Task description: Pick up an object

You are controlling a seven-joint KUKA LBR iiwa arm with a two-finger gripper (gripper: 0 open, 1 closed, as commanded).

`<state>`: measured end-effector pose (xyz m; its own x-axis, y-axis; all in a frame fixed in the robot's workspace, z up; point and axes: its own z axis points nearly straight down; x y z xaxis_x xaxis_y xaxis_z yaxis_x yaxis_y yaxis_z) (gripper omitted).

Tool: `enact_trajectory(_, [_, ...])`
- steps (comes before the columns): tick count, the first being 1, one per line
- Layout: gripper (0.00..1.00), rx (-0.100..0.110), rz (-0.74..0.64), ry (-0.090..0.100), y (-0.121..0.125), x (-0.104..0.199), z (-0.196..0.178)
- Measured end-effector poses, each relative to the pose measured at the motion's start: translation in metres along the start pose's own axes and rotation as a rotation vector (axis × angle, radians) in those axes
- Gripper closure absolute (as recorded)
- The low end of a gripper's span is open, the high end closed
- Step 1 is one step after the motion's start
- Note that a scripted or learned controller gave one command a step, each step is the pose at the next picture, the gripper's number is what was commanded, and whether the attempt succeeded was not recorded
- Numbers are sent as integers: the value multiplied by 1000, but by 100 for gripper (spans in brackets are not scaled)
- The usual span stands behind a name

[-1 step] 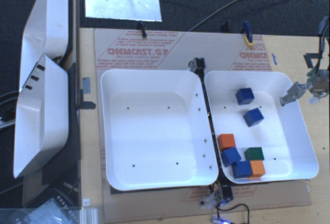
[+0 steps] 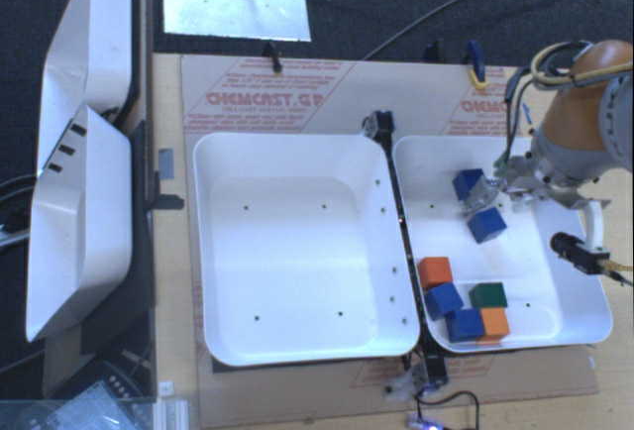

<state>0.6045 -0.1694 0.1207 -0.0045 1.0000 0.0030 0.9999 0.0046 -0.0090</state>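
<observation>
White plastic bins sit side by side on the worktop (image 2: 297,86), the left bin (image 2: 228,220) bare white inside and the right bin (image 2: 584,314) carrying a scatter of coloured blocks. Near the right bin's front edge lie an orange block (image 2: 435,271), a blue block (image 2: 444,298), a second blue block (image 2: 464,324), a green block (image 2: 488,295) and a smaller orange block (image 2: 495,322), packed close together. Farther back, two more blue blocks lie by the gripper (image 2: 495,188): the upper blue block (image 2: 468,183) just at its tip, the lower blue block (image 2: 486,224) slightly below it. Whether the gripper is wide, narrow or holding anything cannot be told here. The grey arm (image 2: 584,136) reaches in from the right, cables looping above it. Two spare white bins (image 2: 84,161) lean at the far left.
</observation>
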Motion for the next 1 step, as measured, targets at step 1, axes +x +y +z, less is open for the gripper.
enact_trajectory(1, [0, -6, 4, -2, -27, 6, 36])
